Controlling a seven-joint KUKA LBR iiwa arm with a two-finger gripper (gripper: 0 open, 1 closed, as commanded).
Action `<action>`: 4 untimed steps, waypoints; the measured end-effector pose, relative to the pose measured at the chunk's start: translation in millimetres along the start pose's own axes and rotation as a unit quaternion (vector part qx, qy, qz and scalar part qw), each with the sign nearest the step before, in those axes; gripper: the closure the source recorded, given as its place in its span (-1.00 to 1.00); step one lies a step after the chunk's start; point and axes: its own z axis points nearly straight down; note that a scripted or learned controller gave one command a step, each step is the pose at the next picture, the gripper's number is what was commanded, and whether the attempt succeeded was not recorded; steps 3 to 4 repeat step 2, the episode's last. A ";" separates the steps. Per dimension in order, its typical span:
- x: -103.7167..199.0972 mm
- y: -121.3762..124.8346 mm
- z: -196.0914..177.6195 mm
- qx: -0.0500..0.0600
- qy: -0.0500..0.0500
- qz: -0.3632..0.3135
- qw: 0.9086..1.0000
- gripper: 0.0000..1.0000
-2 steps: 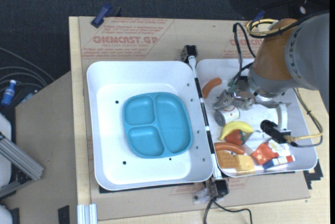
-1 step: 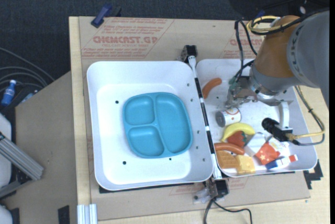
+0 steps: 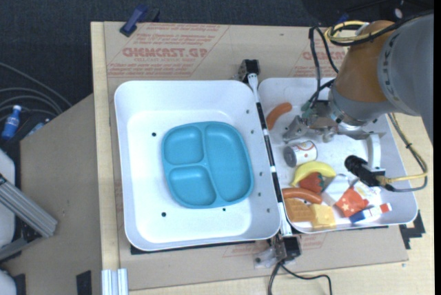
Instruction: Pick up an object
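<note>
The right bin (image 3: 406, 207) holds several toy foods. An orange sausage (image 3: 279, 112) lies at its back left. A small white cup (image 3: 300, 151) lies on its side near the left wall, with a yellow banana (image 3: 314, 170) in front of it. Nearer the front are a red piece (image 3: 311, 183), a hot dog (image 3: 303, 196), a yellow bread slice (image 3: 324, 217), an orange-red packet (image 3: 350, 202) and a small blue and white item (image 3: 366, 214). My gripper (image 3: 309, 127) hangs low over the bin's back half, just behind the cup and right of the sausage.
The left bin (image 3: 138, 107) holds a blue divided plate (image 3: 207, 164). A black clip (image 3: 249, 69) sits at the back where the bins meet. The grey and orange arm (image 3: 375, 69) covers the right bin's back right corner. Cardboard (image 3: 165, 45) lies under both bins.
</note>
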 end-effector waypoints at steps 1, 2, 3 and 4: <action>3.7 50.1 9.4 0.000 -0.001 -0.001 1.000 -1.00; 4.1 50.7 -0.9 -0.001 -0.001 -0.001 1.000 1.00; 4.1 50.7 -0.9 -0.001 -0.001 -0.001 1.000 1.00; 4.1 50.7 -0.9 -0.001 -0.001 -0.001 1.000 1.00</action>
